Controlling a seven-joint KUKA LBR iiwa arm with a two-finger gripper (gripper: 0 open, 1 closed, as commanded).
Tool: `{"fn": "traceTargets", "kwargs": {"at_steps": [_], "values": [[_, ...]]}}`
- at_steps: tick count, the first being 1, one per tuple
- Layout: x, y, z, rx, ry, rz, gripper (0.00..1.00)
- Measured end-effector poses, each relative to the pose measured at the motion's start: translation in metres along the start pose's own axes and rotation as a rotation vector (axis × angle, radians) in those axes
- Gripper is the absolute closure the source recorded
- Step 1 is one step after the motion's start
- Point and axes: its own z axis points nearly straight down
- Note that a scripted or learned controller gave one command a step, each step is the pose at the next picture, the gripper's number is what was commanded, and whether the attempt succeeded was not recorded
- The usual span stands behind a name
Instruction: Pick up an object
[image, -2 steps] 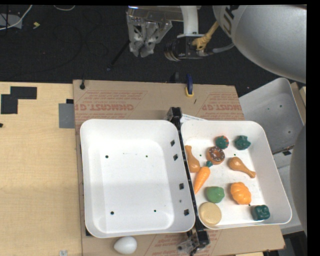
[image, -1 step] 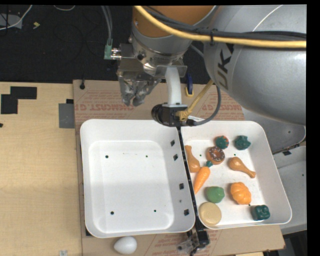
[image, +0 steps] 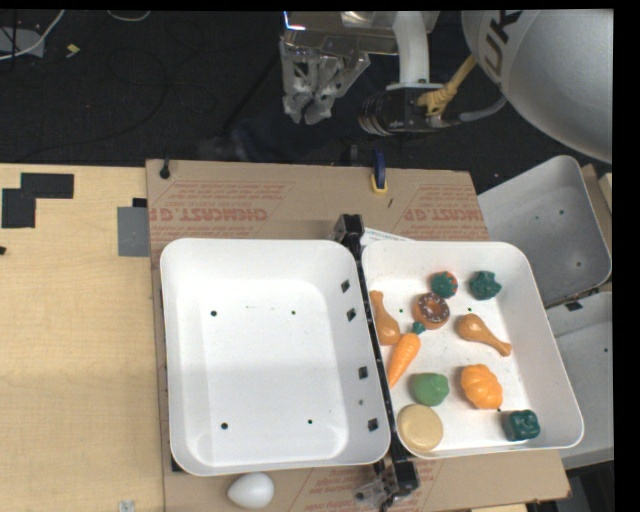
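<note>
Currently we list two white bins side by side on a cardboard sheet (image: 260, 205) over the bench (image: 70, 330).

Left bin (image: 190, 270): bare white floor with a few small dark holes.

Right bin (image: 545, 330): nine toy food pieces.
- Carrot (image: 402, 357): orange, tapered, small green top, lying at a slant beside the divider between the bins.
- Drumstick (image: 483, 334): tan-orange, fat end toward the bin's middle, thin end toward its right wall.
- Second drumstick (image: 383, 317): tan, lying along the divider just above the carrot.
- Donut (image: 433, 310): brown with pale sprinkles, near the middle.
- Round piece (image: 443, 285): orange and green, just above the donut.
- Dark green piece (image: 485, 284): lumpy, near the far right corner.
- Green lump (image: 430, 389): smooth, rounded, below the carrot's top.
- Pumpkin (image: 481, 386): orange, ribbed, just right of the green lump.
- Cream disc (image: 420, 428): pale, round, in the near left corner.
- Dark green block (image: 521, 426): in the near right corner.

Outside the bins: a white egg (image: 250, 490) on the cardboard by the left bin's near edge.

Gripper (image: 315, 95): high above the far side of the bench, well apart from every piece, over dark floor. We cannot tell how its jaws stand; nothing shows between them.
</note>
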Motion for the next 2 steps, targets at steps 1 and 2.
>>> {"fn": "traceTargets", "kwargs": {"at_steps": [1,2], "values": [[0.029,-0.043,0.129,0.022,-0.005,-0.006,1.00],[0.033,0.000,0.000,-0.004,0.003,-0.006,1.00]]}}
